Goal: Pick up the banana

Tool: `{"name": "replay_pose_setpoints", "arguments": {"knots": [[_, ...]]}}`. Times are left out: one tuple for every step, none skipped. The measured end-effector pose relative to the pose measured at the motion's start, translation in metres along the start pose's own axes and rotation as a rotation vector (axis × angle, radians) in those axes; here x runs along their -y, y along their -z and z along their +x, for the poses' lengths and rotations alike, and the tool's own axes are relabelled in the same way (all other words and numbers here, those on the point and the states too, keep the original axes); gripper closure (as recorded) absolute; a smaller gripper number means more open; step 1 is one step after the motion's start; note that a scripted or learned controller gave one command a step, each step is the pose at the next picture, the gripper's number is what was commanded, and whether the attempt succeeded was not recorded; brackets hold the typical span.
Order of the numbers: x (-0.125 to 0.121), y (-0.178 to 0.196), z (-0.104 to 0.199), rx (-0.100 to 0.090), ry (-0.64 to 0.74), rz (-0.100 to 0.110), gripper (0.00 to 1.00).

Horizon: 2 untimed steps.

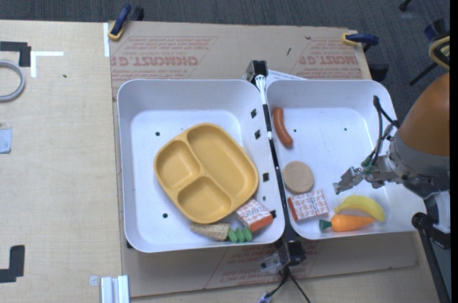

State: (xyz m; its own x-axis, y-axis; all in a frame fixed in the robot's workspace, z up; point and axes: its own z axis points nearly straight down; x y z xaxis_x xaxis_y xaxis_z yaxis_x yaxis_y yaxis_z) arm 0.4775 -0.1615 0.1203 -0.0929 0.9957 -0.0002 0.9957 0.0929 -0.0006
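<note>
Lying near the front right corner of the right bin, the banana is resting with a carrot touching its near side. Hovering just above and left of the banana, the tool is carrying nothing between its fingers, though how wide they are standing I cannot tell. A red-patterned box, a tan round disc and a sausage are sitting further left in that bin. Beside it, the left bin is holding a yellow divided plate, with small food pieces along its front edge.
</note>
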Motion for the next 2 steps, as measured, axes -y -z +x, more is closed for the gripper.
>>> {"name": "replay_pose_setpoints", "arguments": {"knots": [[0.0, 0.0, 0.0, 0.0, 0.0, 0.0, 0.0], [0.0, 0.0, 0.0, 0.0, 0.0, 0.0, 0.0]]}}
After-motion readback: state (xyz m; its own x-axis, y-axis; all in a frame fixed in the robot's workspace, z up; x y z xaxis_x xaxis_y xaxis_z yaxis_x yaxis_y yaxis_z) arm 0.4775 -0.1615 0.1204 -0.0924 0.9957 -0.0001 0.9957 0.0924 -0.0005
